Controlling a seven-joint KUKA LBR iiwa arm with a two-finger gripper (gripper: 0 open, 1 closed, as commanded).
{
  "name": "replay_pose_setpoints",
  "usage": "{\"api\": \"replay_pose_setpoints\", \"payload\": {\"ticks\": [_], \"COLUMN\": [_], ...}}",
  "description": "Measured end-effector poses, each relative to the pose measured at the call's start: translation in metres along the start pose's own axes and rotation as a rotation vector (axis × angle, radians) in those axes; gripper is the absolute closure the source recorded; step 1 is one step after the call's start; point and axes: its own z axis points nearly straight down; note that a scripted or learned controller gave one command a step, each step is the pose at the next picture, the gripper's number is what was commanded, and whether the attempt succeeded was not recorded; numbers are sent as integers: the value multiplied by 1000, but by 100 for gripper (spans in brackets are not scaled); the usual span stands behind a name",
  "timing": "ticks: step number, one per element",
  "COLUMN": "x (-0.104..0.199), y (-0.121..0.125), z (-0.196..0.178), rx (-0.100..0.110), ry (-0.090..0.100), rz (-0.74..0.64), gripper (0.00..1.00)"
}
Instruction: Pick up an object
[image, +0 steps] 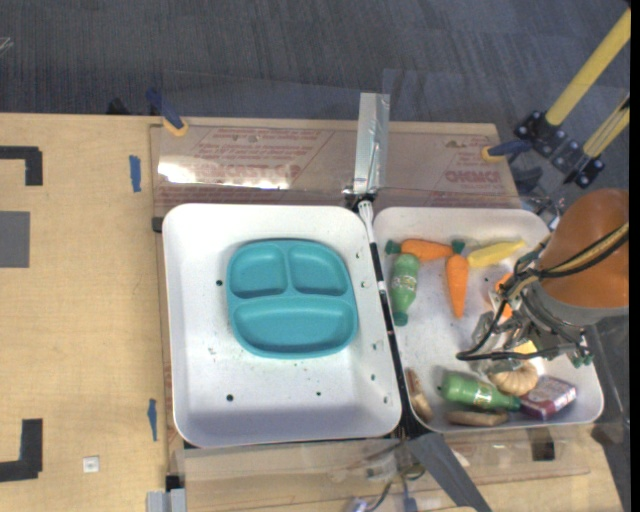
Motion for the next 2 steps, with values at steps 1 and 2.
{"api": "replay_pose_setpoints", "payload": {"ticks": [1,2], "x": [-88,-85], "y": [16,14], "z": [1,2], "rx": [-3,-2], "ry": [-1,2], "rz": [63,67], "gripper": [100,0]}}
